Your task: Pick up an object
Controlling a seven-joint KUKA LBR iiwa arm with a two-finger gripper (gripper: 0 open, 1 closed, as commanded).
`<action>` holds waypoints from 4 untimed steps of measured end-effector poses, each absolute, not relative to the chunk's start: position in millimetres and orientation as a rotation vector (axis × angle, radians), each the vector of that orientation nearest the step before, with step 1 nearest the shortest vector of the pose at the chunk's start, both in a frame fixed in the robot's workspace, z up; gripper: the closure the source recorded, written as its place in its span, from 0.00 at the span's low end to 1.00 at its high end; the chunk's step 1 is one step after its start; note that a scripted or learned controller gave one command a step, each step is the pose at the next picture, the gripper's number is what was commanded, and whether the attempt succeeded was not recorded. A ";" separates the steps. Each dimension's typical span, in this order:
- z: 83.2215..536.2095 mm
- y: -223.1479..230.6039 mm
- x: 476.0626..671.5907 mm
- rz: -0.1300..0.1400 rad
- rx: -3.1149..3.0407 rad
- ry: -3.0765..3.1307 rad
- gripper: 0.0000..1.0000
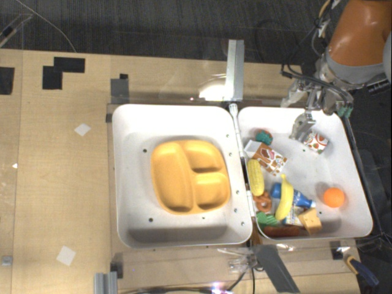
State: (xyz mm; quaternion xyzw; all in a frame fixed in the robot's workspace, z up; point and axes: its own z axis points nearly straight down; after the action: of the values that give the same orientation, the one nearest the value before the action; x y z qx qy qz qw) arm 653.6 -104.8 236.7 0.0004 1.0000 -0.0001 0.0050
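The small red-and-white carton (317, 143) lay near the far right corner of the right bin (355, 182), touching nothing else. My gripper (302, 127) hung just beside it, toward the far edge; whether my jaws stood wide or narrow I could not tell, the metal blurred against white plastic. My arm (358, 32) came in over the far right corner, its upper part cut off. Along the bin's left edge lay corn (255, 177), a banana (283, 198) and half-buried bits. An orange ball (334, 197) sat apart. The left bin (131, 164) held a yellow tray (190, 175).
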 end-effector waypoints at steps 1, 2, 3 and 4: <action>173.6 -180.5 662.7 0.000 0.540 3.086 0.00; 118.0 -164.0 643.4 0.002 0.876 3.003 0.00; 186.5 -207.8 606.4 -0.003 0.649 3.058 0.00; 97.8 -161.1 641.4 0.004 1.216 2.883 0.00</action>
State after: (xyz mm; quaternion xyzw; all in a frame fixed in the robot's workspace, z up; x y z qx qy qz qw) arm 641.4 -161.1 97.8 0.3887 0.9213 0.0013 0.0063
